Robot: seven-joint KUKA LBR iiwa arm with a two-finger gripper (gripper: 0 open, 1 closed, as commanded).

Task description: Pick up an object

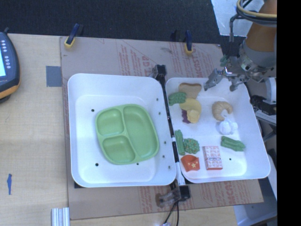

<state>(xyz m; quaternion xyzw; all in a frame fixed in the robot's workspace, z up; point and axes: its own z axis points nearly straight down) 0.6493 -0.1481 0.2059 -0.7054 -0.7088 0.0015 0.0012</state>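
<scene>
Watching the right bin (254,140): croissant (221,108) mid-bin, crowded by a white piece (227,125), green bean (233,143) and red carton (212,157). My tool (225,80) hangs open over the bin's far rim, arm reaching from the right, gripping nothing.

No legible text for you here. Red print on cardboard sheet (141,55) under bins: too blurred to read. Small red/white box (212,157) in right bin has markings, unreadable. Handheld pendant (7,65) screen at left: illegible.
</scene>
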